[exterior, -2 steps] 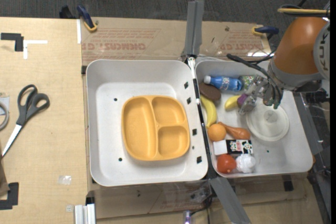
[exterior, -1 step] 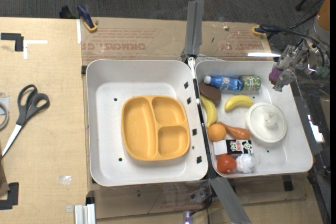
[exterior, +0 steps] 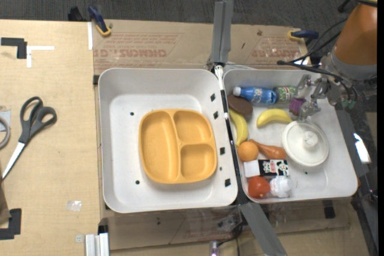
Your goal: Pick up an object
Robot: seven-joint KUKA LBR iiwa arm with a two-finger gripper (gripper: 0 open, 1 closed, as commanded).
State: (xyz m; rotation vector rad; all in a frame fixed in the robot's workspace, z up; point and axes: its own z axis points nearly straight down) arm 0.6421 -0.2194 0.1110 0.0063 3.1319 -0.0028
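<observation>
Purple object (exterior: pixel 297 105) in right bin (exterior: pixel 345 186), near its back right corner, between green-labelled bottle (exterior: pixel 285 93) and gripper (exterior: pixel 312 106); gripper just above it, whether touching or gripping cannot be told, fingers' state unclear. White lidded bowl (exterior: pixel 306 142) in front; banana (exterior: pixel 274 117), blue-capped bottle (exterior: pixel 255 94), carrot (exterior: pixel 267 150), orange (exterior: pixel 247 151) leftward. Yellow divided plate (exterior: pixel 178 145) in left bin (exterior: pixel 114 129). Scissors (exterior: pixel 27 127) on table (exterior: pixel 48 189)

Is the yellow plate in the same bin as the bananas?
No, the yellow plate lies in the left bin, while the bananas lie in the right bin.
</observation>
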